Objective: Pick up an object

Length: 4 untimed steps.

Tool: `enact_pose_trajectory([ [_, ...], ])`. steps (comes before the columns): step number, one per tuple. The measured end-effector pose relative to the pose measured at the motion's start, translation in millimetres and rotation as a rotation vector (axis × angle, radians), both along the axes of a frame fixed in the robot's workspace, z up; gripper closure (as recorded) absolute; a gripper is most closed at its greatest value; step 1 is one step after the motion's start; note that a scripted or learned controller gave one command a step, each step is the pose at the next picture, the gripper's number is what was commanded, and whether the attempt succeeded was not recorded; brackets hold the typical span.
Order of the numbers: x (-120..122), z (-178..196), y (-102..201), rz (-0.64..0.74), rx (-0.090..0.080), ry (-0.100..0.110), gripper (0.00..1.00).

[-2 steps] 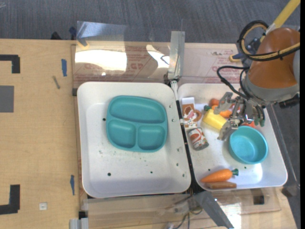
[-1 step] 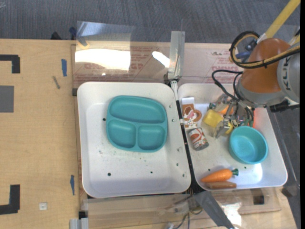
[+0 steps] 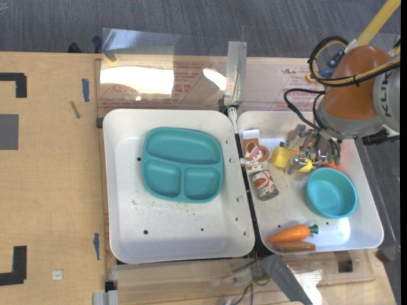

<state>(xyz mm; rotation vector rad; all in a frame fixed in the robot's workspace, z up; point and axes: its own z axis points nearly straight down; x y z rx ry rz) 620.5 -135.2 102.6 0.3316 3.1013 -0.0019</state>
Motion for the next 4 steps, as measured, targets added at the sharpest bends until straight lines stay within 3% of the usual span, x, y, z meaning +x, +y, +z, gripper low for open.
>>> enact_pose_trajectory([
  [1, 43.9, 124.9, 71.5, 0.133, 0.002, 0.003, 1.00],
  [2, -1.2, 99.4, 79.1, 0.280, 0.001, 0.018, 1.00],
  [3, 38.1, 158.0, 5.1, 0.533, -0.008, 0.009, 1.00],
  [4, 38.0, 156.6, 6.7, 0.534, -0.006, 0.011, 0.00],
])
